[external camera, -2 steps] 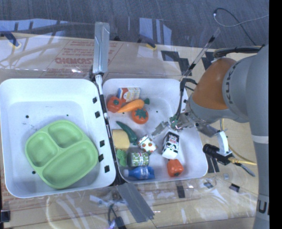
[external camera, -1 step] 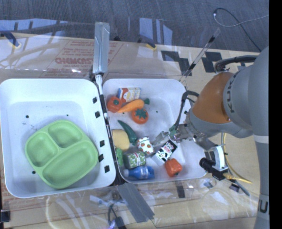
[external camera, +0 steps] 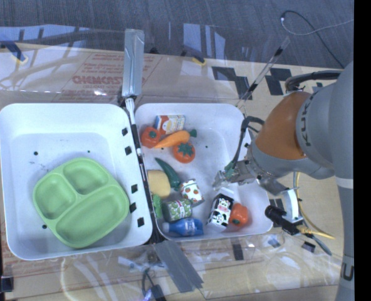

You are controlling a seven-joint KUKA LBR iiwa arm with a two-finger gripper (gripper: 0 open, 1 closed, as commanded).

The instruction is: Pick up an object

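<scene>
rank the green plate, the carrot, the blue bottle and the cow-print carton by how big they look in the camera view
1. green plate, by far the largest
2. carrot
3. blue bottle and cow-print carton look about alike, so I won't rank them

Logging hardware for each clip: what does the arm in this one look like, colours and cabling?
The arm is thick, rounded and grey, with a glossy orange band above the wrist. The gripper is a small metallic piece. Thin dark cables loop beside the wrist, and yellow-tipped wires trail beneath it.
</scene>
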